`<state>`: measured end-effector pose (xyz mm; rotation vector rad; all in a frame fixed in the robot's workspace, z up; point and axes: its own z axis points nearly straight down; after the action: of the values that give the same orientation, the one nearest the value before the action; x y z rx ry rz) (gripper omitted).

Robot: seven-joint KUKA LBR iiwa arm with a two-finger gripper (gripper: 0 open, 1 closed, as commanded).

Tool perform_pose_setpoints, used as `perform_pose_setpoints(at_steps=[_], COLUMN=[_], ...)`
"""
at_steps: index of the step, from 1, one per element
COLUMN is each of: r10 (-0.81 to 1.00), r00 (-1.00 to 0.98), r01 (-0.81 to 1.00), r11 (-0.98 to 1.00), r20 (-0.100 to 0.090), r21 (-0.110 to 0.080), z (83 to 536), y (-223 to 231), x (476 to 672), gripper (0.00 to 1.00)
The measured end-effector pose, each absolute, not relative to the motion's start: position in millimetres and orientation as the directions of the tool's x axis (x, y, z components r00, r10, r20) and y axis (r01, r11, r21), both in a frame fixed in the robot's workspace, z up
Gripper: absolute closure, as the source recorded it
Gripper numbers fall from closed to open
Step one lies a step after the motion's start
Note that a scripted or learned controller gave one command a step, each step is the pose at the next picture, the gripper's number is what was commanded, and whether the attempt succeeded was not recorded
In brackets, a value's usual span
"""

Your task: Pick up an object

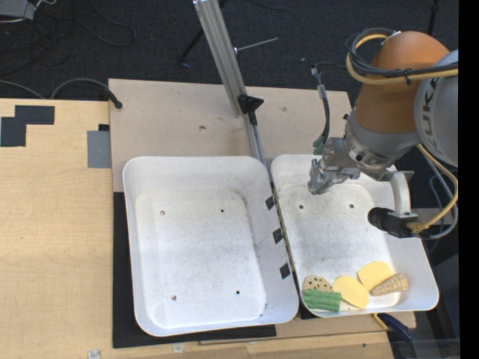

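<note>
Hand poised over the far end of the right bin, objects at the near end.

The hand (323, 179) hangs above bare floor in the right bin (329, 223); whether it is apart or together I cannot tell. The yellow pieces (364, 283), green piece (322, 299), cookie (316, 283) and cone (391, 283) cluster close together, so aim for an outer one.

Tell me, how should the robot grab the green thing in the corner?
Probably from straight above, fingers across the narrow width of the green piece. It lies flat and long near the right bin's front wall, touching a yellow piece, so sideways approaches look crowded.
</note>
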<state>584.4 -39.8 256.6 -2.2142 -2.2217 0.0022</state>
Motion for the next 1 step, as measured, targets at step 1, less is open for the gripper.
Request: perform_pose_setpoints(at_steps=[1], r10=[1.0], r00=[-0.003], r01=[1.0], r11=[0.003], r20=[0.002], r21=[-0.005], z=[258.3], y=[5.2], x=[565.7], gripper=[1.0])
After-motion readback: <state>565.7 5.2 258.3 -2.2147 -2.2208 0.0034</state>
